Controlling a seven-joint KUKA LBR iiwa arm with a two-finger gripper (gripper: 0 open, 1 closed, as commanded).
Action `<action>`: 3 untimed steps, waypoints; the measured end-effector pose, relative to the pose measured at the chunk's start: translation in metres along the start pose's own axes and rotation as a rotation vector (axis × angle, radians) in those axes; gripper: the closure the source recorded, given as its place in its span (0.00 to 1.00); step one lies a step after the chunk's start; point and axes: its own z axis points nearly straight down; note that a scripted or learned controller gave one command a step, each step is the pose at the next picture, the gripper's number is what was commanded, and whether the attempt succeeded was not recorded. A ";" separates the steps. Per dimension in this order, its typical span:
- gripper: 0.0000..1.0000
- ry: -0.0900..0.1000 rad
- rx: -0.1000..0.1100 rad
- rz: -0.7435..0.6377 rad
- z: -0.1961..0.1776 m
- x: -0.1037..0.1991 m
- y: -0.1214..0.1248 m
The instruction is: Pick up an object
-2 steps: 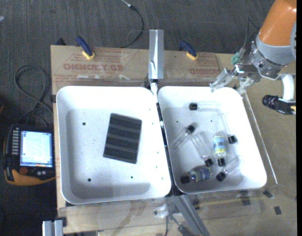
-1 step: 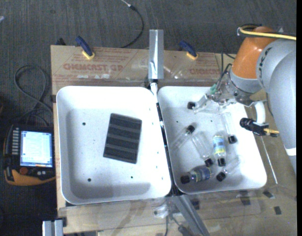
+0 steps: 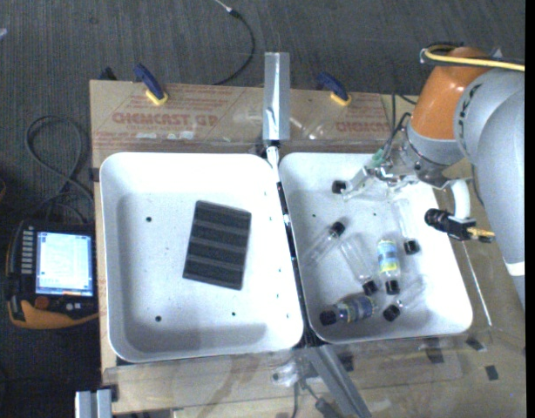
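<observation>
Progress: nothing lifted yet. End effector low at far edge of right bin; cannot tell if open or closed, nothing seen held. Clear bottles lying toward near right corner. Grasp and lift remaining.

Bench: brown board top with red printed lettering along the far edge, two blue clamps on that edge. Two shallow white bins sit on it, touching side by side: left bin, right bin. Grey metal bar stands at the far edge above their seam.
</observation>
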 end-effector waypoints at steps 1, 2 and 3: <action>0.00 -0.004 0.004 -0.059 0.008 0.058 0.014; 0.00 0.000 -0.002 -0.181 -0.092 0.014 0.003; 0.00 0.000 -0.001 -0.208 0.005 0.057 0.010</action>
